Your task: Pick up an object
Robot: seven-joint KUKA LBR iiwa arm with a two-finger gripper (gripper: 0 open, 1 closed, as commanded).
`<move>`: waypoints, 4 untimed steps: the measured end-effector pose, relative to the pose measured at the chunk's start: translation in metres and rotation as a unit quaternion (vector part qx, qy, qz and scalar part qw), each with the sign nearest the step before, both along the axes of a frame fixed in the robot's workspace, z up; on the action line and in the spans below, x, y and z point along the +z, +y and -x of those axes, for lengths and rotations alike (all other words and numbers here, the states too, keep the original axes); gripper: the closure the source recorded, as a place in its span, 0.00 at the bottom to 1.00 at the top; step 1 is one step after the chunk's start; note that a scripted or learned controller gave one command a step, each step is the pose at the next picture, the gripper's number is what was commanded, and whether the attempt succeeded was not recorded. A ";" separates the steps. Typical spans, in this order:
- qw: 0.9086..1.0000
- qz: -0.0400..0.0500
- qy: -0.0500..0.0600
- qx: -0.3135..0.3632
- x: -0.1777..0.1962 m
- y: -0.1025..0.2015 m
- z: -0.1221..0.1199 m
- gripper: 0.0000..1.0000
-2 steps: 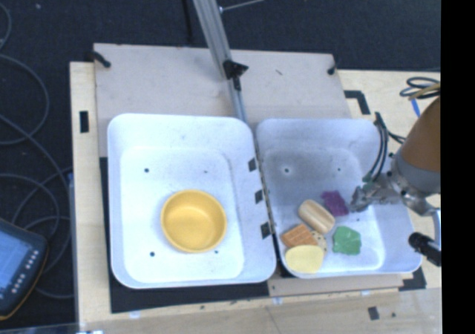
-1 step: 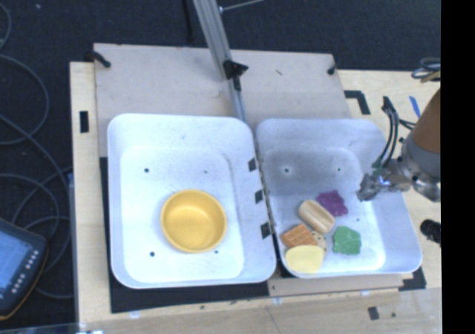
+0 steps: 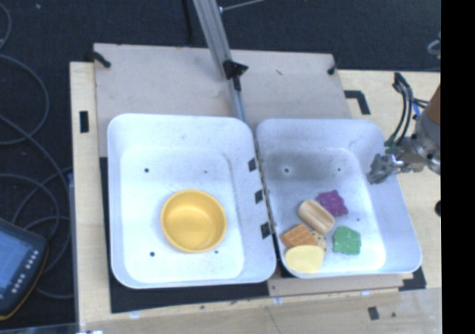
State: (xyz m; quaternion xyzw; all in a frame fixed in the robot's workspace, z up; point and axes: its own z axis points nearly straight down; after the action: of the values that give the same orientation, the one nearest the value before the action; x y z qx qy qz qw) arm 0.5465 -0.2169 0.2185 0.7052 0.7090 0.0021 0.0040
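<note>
Your gripper (image 3: 380, 168) over right bin's (image 3: 393, 251) upper right edge, finger state I cannot tell, bread roll (image 3: 317, 215) among toy foods, yellow bowl (image 3: 194, 220) in left bin (image 3: 126, 177).

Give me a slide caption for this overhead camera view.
Robot hand hovers at the right white bin's edge; small toy foods cluster inside, round yellow bowl in left white bin.

Both bins, left (image 3: 126, 139) and right (image 3: 386, 214), appear to be white plastic with a matt, scuffed finish, greyed on the floor. The bowl (image 3: 194, 220) is smooth yellow plastic with a slight sheen. The bench (image 3: 85, 177) looks like pale wood or board. The angled rail (image 3: 208, 13) is bare grey metal. Toy foods (image 3: 319, 228) look matt and moulded.
</note>
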 end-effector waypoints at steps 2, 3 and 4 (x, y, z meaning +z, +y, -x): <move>1.000 -0.002 0.003 0.001 0.000 0.049 -0.009 1.00; 1.000 -0.002 0.003 0.001 0.012 0.093 -0.024 1.00; 1.000 -0.002 0.003 0.001 0.006 0.139 -0.049 1.00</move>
State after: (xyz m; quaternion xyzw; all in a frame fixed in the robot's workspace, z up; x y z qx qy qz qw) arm 0.5955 -0.0779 0.2248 0.7044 0.7098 0.0009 0.0004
